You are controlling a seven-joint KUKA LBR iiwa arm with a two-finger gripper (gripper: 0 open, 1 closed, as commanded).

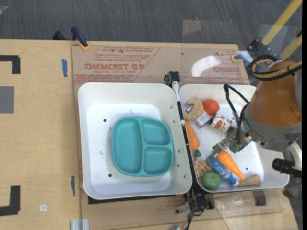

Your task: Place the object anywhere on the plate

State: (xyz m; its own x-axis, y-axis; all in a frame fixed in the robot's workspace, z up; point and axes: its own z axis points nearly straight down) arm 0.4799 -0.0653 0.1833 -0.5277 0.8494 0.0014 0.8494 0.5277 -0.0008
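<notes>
Arm enters from right of frame, gripper low in the right bin, centre-right of frame, just above the orange carrot. Fingers: cannot tell if wide or narrow, too small and dark against clutter; nothing visibly held between them. Task object not named; judging by gripper position it is likely the carrot, lying tilted in the lower middle of the right bin, touching the blue bottle on its left side. Other stuff there: green ball at lower left of the bin, 2nd carrot along the left wall, bagel-like ring and red tomato at top, small can in the middle, tan piece at lower right. Teal plate, 3 compartments, sits bare in the left bin, centre of frame, well apart from the gripper. Handling guess: toy carrot looks like light, stiff, smooth plastic, tapered, so likely to slip out toward the thin end; better to grip across the thick middle, fingers square to its long axis. Neighbours crowd it, so the bottle could get nudged or pinched too. Not fragile by the look, a drop onto the plate should be fine. Tabletop around the bins is plywood with cardboard under them.
</notes>
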